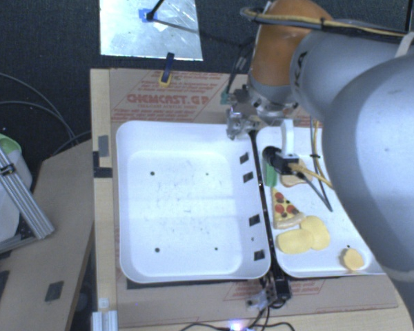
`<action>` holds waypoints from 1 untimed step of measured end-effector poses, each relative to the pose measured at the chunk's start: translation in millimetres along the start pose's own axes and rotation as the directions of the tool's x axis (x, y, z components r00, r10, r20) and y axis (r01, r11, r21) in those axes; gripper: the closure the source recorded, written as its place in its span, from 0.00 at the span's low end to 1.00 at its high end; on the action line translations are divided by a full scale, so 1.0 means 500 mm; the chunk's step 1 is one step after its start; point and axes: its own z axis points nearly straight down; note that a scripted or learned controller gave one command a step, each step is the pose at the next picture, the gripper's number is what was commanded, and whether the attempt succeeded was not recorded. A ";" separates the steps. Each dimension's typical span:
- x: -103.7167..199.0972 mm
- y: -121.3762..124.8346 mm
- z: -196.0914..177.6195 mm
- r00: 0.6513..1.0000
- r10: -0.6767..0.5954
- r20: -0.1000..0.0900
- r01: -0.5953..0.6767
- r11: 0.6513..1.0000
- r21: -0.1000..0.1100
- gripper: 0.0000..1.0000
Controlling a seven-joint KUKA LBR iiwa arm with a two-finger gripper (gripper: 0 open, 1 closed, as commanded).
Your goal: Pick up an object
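The right bin (334,216) holds a toy pizza slice (286,209), a pale yellow flat piece (303,238) and a small yellow round piece (353,258) near its front edge. A thin green item (269,176) lies along the bin's left wall. My gripper (243,126) hangs over the far end of the divider between the two bins, well behind the pizza slice. I see nothing held in it. The big grey arm covers the right part of that bin.
The left bin (179,205) lies beside the right one on a cardboard sheet (172,95). A shiny foil sheet (152,19) and a blue and yellow clip (167,71) lie behind the bins. An aluminium frame (14,185) stands at the left.
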 end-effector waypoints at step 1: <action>0.041 -0.103 -0.018 1.000 0.001 0.001 -0.001 1.000 0.005 1.00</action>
